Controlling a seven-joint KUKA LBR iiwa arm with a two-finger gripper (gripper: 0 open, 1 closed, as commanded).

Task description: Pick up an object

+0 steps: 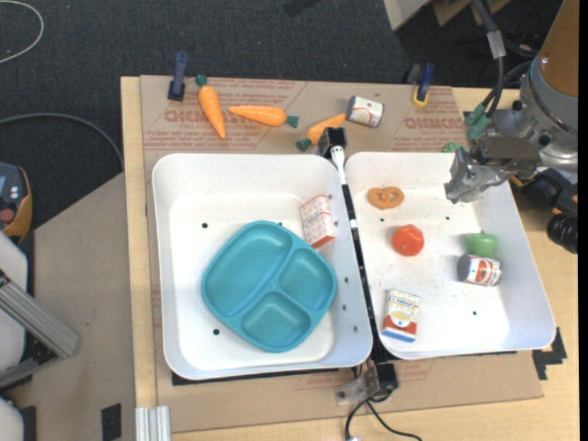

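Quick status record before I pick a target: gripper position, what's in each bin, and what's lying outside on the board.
gripper: over the right bin's upper right part, above the floor, nothing seen between its fingers
right bin: pretzel, tomato, green apple, can on its side, small carton
left bin: blue divided plate, small box at its upper right
outside, on board: three carrots, another can
nearest to gripper: green apple

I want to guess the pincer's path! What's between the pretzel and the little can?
In the camera view, the red tomato sits between the pretzel and the can, with white bin floor around it.
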